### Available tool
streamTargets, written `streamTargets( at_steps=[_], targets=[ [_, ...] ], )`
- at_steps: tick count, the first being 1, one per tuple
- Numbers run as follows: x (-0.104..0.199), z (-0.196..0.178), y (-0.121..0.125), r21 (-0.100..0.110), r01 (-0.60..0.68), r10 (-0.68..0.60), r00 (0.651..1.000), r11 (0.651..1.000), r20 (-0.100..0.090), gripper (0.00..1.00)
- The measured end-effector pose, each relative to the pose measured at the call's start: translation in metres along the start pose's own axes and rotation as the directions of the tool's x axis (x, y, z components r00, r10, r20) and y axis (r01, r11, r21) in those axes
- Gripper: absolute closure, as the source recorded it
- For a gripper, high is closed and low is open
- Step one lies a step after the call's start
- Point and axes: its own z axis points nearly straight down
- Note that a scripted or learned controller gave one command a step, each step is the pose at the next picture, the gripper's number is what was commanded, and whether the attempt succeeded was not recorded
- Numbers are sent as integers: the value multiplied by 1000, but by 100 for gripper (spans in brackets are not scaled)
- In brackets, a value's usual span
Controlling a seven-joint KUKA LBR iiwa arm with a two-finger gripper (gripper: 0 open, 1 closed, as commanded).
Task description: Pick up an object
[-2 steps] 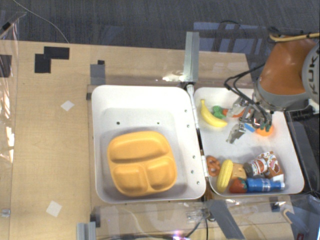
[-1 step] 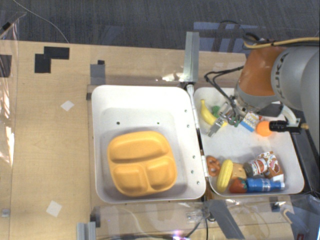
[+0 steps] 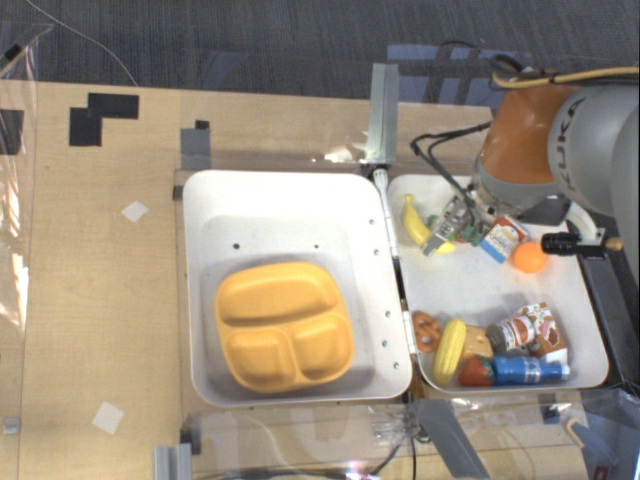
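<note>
The banana [image 3: 412, 220] lies in the right bin [image 3: 598, 320], up in its far left corner, close against the wall that divides the two bins. It runs lengthwise along that wall, yellow and slightly curved. The claw [image 3: 447, 232] is right beside it, on the banana's right and toward its nearer end, so near that the tips look to be touching or almost touching the fruit. Whether the claw is spread or closed I cannot tell from here; the metal parts blur together, and nothing can be seen clearly held in it.

Just right of the claw sits a small carton [image 3: 500, 239] with red and blue on it, and next to that an orange ball [image 3: 530, 257]. The grey arm [image 3: 590, 148] with its orange band [image 3: 520, 133] leans in from the right over that far corner, black cables looping off it above the bin's edge.

Along the near side of the same bin there is a cluster well apart from the claw: a pretzel [image 3: 426, 330], a corn cob [image 3: 451, 350], a red tomato-like piece [image 3: 476, 372], a blue bottle [image 3: 530, 371] lying on its side and a brown-and-white packet [image 3: 530, 330] behind it.

In the left bin [image 3: 280, 193] lies a yellow divided tray [image 3: 285, 323], with three compartments, toward the near side. Both bins rest on the pale wooden worktop [image 3: 90, 308], which carries a few black tape marks [image 3: 100, 116] at its far left.
</note>
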Motion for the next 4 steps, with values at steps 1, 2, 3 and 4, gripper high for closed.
streamTargets(
  at_steps=[1, 2, 3, 4],
  targets=[
    [17, -76, 56, 13, -480, 480, 877, 877, -10, 100],
    [15, -88, 56, 10, -475, 475, 880, 880, -6, 100],
    [14, -100, 59, 4, -467, 467, 884, 884, -2, 100],
    [13, -113, 61, -2, -460, 460, 888, 888, 2, 100]
  ],
)
